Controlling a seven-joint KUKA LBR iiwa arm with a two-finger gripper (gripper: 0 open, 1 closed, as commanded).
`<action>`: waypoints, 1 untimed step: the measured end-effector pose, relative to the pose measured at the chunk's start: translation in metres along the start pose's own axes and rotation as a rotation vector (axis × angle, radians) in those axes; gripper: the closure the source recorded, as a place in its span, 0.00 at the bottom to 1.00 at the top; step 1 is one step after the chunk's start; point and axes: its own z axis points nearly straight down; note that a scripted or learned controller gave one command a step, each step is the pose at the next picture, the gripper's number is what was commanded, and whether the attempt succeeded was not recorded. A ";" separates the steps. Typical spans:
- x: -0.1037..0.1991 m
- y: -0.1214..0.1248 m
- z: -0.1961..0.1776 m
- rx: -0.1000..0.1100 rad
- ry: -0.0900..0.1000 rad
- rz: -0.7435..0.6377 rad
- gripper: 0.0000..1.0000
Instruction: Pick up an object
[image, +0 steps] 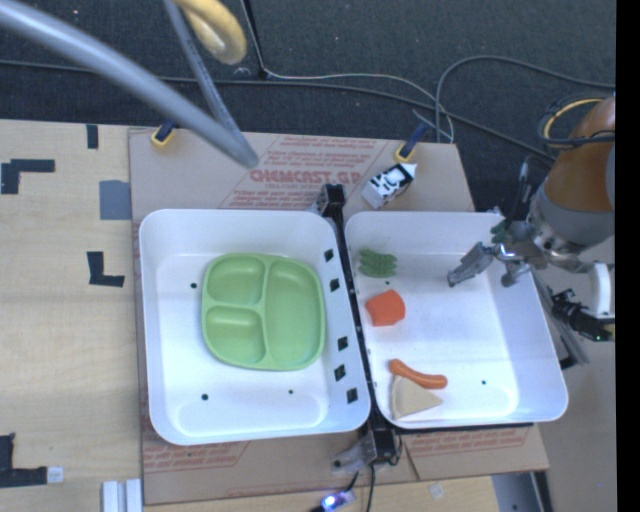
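Grey and orange, the arm (580, 190) is reaching in from the right, its wrist leaning over the far right rim of the right bin (520, 385) and its gripper (487, 266) pointing leftward and down into that bin. Its two dark fingers (466, 270) are spreading apart in a wide V, with nothing between them. Going from left to right: the left bin (165, 330), smooth white plastic with rounded corners, is holding a pale green plate (264, 310) with three moulded compartments, glossy and rounded like a soft square, lying flat near the bin's middle. A row of black clips is running down the seam where the two bins are meeting. Just past it, in the right bin, a small leafy green piece (377, 263) with a ridged texture is lying near the far left corner; a chunky orange-red block (386, 308) is sitting just beside it, nearer the camera. Closer still, a thin orange carrot-like stick (418, 376) is lying slanted, touching a cream wedge (412, 401) with a flat, matte face. All four are resting on the bin floor, apart from the open jaws; the green piece and the orange-red block are lying nearest, to the gripper's left, while the stick and wedge are sitting well apart from it toward the near edge.
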 end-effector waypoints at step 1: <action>0.000 -0.007 0.045 0.000 0.000 0.000 0.00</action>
